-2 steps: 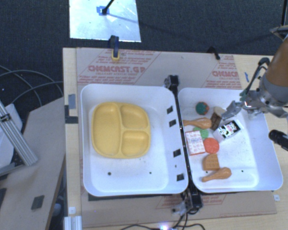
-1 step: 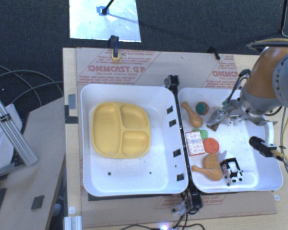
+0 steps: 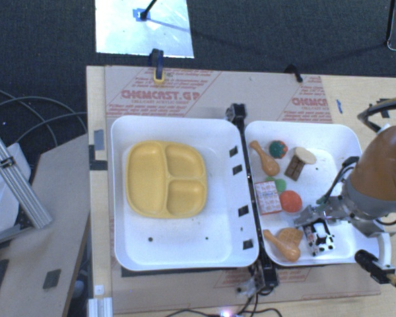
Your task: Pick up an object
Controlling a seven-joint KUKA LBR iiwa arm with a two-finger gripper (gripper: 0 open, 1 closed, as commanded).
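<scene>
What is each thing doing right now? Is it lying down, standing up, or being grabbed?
Yellow tray: lying flat in the left bin, nothing in its compartments.
Chicken drumstick: lying in the right bin.
Red ball: resting loose beside the printed card.
Printed card: lying flat.
Brown block: lying tilted.
Tan pear shape: lying on its side.
Black-and-white toy: under the gripper, grip unclear.

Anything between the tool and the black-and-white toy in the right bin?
Nothing visible. The tool sits right above the black-and-white toy near the right bin's front edge. Nearest neighbours lie off to the side: the tan pear-shaped piece to its left and the red ball further back.
</scene>
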